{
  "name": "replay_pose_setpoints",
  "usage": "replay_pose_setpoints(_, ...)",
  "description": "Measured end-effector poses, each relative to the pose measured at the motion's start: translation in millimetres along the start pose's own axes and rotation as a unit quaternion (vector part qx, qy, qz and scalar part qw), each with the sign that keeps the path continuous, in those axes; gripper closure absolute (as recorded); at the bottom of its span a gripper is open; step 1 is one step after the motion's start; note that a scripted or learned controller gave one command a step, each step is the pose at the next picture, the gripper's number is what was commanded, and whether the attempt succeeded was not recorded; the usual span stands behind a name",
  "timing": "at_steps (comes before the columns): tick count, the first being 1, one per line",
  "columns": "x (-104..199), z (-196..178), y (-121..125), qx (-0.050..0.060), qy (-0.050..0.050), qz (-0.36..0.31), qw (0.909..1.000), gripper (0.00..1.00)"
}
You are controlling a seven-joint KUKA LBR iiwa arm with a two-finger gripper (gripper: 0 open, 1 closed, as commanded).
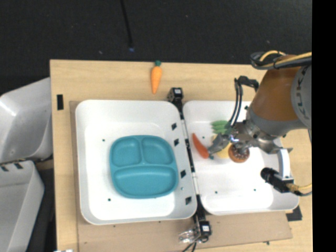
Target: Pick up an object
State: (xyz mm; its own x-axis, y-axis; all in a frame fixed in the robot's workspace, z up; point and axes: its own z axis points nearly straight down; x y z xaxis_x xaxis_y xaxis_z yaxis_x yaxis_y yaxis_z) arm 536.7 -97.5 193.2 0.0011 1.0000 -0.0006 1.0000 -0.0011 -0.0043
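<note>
Wrist and orange band of the arm sit highest, so nearest the lens, covering the right bin's far right corner. Below it the gripper is down among the objects in the far half of that bin, near its left wall. You can't read the finger spacing from this slant, so I cannot tell how wide it stands or whether anything is actually pinched; treat it as nothing held. Candidates: a red-orange chili-like piece lying by the bin's left wall, just left of the fingers; a green leafy item toward the far edge, just beyond the fingers; a yellow piece and a brown round thing right under the wrist, partly hidden. All are close together, so a clean single grab looks tricky. Step in hand, as I judge it: reach and descend at the cluster, grasp not confirmed. Next move calls for closing on one item, probably the yellow or red piece, then a straight lift to check it comes up. Left bin carries a blue divided plate in its middle, not involved. A toy carrot lies on the bench beyond the left bin's far edge, well apart from the gripper.
</note>
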Motion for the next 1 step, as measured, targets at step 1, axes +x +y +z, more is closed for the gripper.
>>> replay_pose_setpoints(1, -3.5, 44.6, -6.1, 0.0, 0.0, 0.0, 1.0, 0.0)
